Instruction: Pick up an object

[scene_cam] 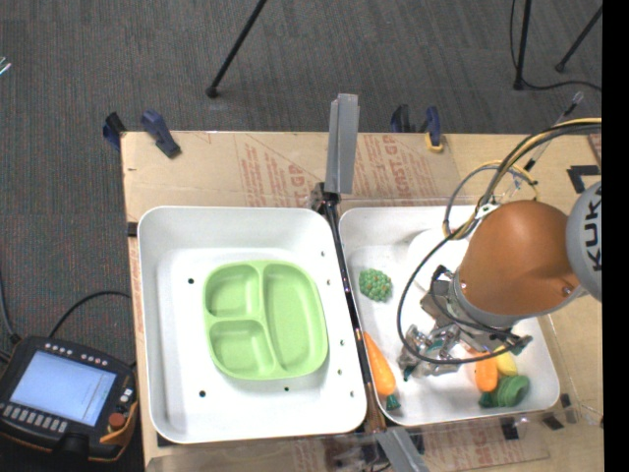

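Note:
In the right bin (393, 226) lie a green broccoli floret (374, 284) near the left wall, an orange carrot (378, 362) along the front left, and a cluster of toy food (499, 377) in orange, yellow and green at the front right. My gripper (429, 352) hangs low over the bin's front middle, between the carrot and the cluster. The arm's orange band (516, 257) covers much of the bin behind it. Nothing shows between the fingers.
The left bin (167, 264) holds a green divided plate (265, 320). A grey post (342, 146) stands behind where the bins meet. Cables loop above the wrist. A teach pendant (64, 393) lies on the floor at the lower left.

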Controlling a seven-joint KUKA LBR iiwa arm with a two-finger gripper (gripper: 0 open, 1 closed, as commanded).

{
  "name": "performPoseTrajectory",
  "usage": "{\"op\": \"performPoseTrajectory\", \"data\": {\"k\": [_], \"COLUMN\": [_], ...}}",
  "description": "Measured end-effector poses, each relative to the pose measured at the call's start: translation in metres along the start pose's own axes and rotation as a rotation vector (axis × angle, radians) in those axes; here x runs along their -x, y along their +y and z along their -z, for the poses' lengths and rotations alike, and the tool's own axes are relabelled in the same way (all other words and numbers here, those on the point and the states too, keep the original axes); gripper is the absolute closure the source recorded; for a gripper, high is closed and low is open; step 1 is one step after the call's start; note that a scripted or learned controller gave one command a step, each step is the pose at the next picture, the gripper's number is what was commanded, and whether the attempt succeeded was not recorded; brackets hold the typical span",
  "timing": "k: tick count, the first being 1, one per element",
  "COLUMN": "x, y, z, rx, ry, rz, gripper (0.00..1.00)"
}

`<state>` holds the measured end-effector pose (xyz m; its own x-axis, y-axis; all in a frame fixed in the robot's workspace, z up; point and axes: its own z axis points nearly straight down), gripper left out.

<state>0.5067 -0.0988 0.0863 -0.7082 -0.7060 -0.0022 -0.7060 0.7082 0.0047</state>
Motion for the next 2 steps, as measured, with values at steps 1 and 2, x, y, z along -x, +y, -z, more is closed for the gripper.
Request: {"op": "performPoseTrajectory", "data": {"k": [1,2], "x": [-0.001,0.026], "y": [0.000,-0.003], "z": [0.000,0.000], "rx": [-0.001,-0.002], "ry": [0.001,-0.001], "rz": [-0.001,-0.097], "gripper": [0.00,0.00]}}
